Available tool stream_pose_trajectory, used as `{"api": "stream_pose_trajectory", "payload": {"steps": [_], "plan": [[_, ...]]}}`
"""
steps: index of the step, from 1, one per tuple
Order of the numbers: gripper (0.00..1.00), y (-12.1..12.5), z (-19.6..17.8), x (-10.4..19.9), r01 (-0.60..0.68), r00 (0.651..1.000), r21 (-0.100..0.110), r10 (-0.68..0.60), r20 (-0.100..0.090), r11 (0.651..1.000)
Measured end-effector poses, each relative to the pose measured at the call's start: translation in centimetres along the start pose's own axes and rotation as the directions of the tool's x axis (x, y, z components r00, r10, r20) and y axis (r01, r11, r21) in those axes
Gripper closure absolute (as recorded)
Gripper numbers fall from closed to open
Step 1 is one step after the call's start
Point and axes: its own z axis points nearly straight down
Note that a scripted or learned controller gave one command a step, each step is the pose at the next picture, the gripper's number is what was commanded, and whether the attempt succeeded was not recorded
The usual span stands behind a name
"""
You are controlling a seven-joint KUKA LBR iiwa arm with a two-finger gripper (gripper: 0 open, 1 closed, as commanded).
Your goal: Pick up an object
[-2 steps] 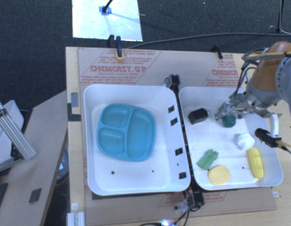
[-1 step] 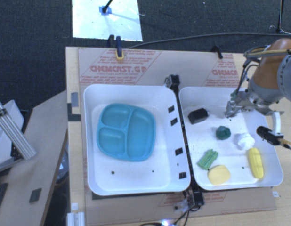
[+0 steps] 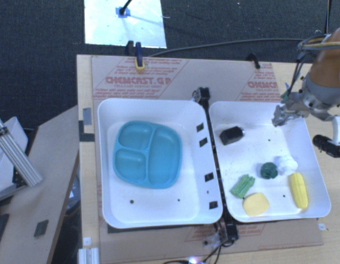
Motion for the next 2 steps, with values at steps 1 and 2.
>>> {"api": "stream_pose_trajectory", "payload": {"steps": [1, 2], "plan": [[1.0, -0.8, -5.5, -0.4, -0.005, 1.0, 0.0, 0.005, 0.0, 1.0], [1.0, -0.1, -11.9, -0.3, 0.0, 1.0, 0.0, 0.0, 0.0, 1.0]]}}
